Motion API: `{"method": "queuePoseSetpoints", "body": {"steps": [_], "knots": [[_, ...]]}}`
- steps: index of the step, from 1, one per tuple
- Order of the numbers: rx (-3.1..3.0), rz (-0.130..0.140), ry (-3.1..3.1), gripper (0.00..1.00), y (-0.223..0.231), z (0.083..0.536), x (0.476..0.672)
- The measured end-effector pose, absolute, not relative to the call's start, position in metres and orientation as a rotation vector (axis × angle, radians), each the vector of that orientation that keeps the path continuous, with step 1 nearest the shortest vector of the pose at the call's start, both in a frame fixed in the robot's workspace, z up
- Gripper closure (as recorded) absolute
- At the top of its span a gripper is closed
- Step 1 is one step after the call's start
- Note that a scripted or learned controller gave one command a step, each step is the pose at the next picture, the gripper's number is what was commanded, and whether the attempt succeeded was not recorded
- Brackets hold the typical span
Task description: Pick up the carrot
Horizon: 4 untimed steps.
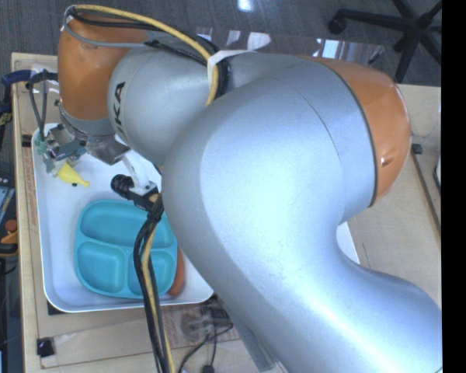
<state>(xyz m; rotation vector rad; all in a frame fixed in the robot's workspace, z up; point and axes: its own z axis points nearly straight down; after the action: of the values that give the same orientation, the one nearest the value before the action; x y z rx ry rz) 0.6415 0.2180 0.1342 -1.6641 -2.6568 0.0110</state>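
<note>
Looking down on a white bin [40, 231] on the left side of the tabletop [93, 329]. Reaching across from the right, a very big grey arm [295, 208] with an orange band [81, 61] near its end. Covers most of the view and hides a lot of what is under it.

Down at the far left corner of the bin, the tool [64, 151], hanging low over the white floor. Too small and too mixed up with shiny bits to make out well. Cannot tell if open or closed. Cannot see anything held in it.

Just below the tool, a little yellow thing [74, 179] lying on the bin floor, very near the tip but hard to say if touching.

Nearer the front of the bin, a blue-green tray [113, 251] with a few hollow parts inside. Lying flat.

Right beside the tray's right edge, a thin strip of orange-brown, likely the carrot [178, 277]. Mostly hidden by the arm, so only a sliver to see. Resting in the front right part of the bin, well apart from the tool.

Hanging down over the tray, a black and yellow cable [147, 286], running off the front of the bin.

Past the tabletop, at the top right, a black chair [388, 10] on dark floor.
</note>
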Motion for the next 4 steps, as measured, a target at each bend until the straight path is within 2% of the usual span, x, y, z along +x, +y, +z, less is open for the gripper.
{"method": "queuePoseSetpoints", "body": {"steps": [1,2,3,4], "knots": [[-1.074,0.0,-2.955,1.0,0.151,0.221,0.657],[0.032,0.002,-3.137,1.0,0.156,0.15,0.548],[0.002,0.0,-3.144,1.0,0.22,0.257,0.542],[0.089,0.002,-3.137,1.0,0.187,0.226,0.504]]}}
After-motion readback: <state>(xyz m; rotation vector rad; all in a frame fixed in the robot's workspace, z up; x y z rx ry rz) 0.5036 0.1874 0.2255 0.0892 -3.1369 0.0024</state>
